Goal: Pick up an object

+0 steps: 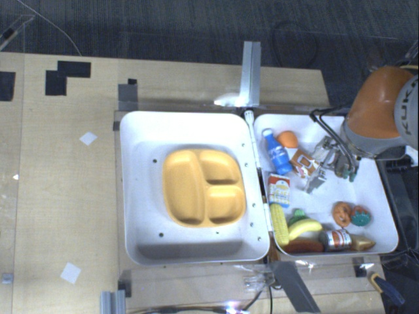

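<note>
Your gripper (327, 165) hangs over the right bin (383, 195), upper middle, arm (383, 110) coming in from the right. Jaws look spread, nothing visibly between them, but they are small and partly blurred, so treat that as a guess. No pick target is fixed; the nearest candidates are the small orange-and-white carton (302, 164) just left of the fingertips, the orange ball (287, 139) beyond it, and the blue bottle (277, 153) lying tilted near the bin's left wall. Main risk: the carton sits right beside the ball and bottle, so a descent slightly off centre likely nudges the carton sideways instead of straddling it, or catches two things at once. The ball would roll off a glancing touch. The bottle is round and lying down, so it may squirt out if pinched across its curve. The red-and-white box (279, 190) lies flat, and jaws could skid over its top. The front pile, corn (279, 222), banana (305, 227), dark bottle (335, 241), is packed touching, with no finger room you can see. The donut (342, 212) and teal piece (361, 218) stand freer. The left bin (137, 195) holds a yellow tray (203, 187), well apart and not a concern. Watch also for a fingertip hitting the bin floor before closing.
</note>
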Robot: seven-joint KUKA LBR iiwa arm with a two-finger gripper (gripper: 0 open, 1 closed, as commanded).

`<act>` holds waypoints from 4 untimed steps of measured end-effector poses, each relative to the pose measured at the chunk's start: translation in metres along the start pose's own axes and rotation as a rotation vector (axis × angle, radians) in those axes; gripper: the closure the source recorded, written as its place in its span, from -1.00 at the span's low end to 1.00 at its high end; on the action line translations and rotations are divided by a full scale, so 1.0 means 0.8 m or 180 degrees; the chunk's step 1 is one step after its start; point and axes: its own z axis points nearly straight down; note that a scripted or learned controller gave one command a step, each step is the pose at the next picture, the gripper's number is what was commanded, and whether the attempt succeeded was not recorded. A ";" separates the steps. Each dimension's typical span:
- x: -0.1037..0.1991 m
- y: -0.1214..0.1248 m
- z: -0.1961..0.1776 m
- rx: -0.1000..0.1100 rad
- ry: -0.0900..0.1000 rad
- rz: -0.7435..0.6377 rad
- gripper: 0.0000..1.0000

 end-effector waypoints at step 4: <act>-0.060 0.078 -0.031 -0.0009 -0.0043 0.0881 1.00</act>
